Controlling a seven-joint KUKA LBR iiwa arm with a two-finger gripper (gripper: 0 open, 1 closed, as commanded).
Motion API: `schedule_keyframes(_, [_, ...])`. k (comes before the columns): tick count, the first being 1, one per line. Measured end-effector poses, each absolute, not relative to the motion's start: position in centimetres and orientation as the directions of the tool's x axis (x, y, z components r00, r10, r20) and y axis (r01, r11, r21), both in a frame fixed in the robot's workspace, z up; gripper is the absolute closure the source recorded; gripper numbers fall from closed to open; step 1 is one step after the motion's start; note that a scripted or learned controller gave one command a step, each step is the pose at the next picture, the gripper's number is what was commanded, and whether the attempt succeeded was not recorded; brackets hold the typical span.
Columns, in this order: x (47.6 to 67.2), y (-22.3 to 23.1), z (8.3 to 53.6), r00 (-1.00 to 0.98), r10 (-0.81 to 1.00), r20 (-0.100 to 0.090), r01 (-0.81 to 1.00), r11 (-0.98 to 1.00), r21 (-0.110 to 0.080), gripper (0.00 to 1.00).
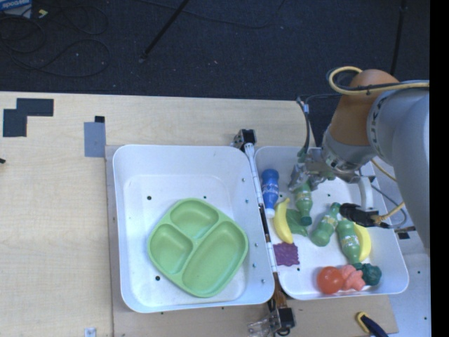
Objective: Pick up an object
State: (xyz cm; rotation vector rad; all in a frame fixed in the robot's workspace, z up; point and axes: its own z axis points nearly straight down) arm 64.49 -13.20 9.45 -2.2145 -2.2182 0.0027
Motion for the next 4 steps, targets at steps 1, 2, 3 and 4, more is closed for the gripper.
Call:
schedule_keyframes(1, [63.3, -4.4, 23.0, -0.004, 1.000, 0.000, 1.000, 0.004, -0.005, 1.00])
schedule_keyframes(2, [64.4, 3.2, 24.7, -0.004, 1.000, -0.001, 1.000, 0.004, -0.007, 1.00])
schedule_keyframes(3, [62.1, 7.3, 25.1, -0.003, 1.000, -0.001, 1.000, 0.003, -0.008, 1.00])
schedule_keyframes(4, [55.4, 13.6, 25.0, -0.004, 1.000, -0.002, 1.000, 0.004, -0.009, 1.00])
